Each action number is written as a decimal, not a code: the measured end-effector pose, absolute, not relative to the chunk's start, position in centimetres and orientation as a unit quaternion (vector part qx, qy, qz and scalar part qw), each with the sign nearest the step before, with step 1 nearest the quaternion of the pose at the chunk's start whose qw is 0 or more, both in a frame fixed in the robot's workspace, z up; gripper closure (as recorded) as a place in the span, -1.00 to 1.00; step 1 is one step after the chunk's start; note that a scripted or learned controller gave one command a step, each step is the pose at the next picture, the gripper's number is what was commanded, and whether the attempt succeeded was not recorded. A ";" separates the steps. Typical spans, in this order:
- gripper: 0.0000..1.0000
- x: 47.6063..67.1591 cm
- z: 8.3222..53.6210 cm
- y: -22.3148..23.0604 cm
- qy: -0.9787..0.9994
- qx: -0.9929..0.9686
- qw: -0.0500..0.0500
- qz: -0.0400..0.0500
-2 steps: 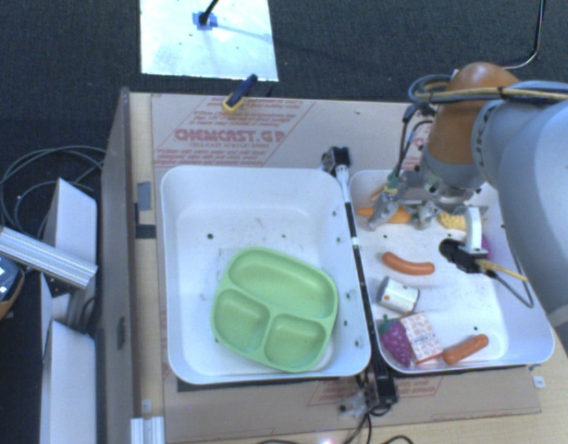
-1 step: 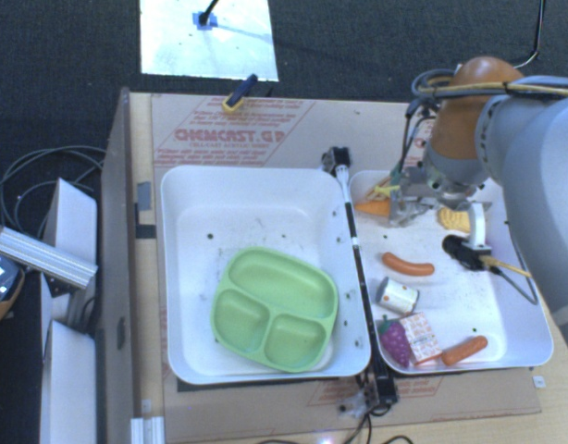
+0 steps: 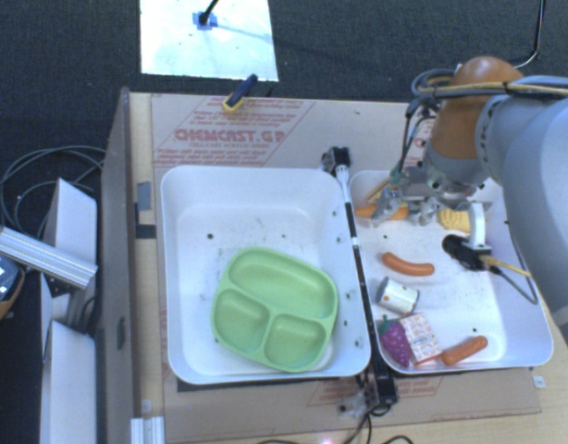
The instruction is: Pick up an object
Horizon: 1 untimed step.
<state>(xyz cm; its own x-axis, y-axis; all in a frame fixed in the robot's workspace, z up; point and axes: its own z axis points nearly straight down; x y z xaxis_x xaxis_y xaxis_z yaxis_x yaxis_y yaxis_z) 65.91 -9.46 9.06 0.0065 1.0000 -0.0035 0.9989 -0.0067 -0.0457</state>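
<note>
Gripper (image 3: 395,203) height is hard to judge, but it is placed low over the far left corner of the right bin (image 3: 529,336), just above an orange piece (image 3: 365,211). Whether anything is held cannot be told. A sausage (image 3: 409,266) lies nearer the viewer, its long axis running left to right, apart from the tool.

This looks like a robotics lab: a grey industrial arm (image 3: 534,146) reaches over a cardboard-topped counter (image 3: 265,132) with two white bins (image 3: 182,202), loose cables (image 3: 25,169) trailing across dark carpet (image 3: 53,54).
</note>
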 end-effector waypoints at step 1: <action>-1.00 60.4 8.4 -8.8 -0.708 -0.707 0.000 0.000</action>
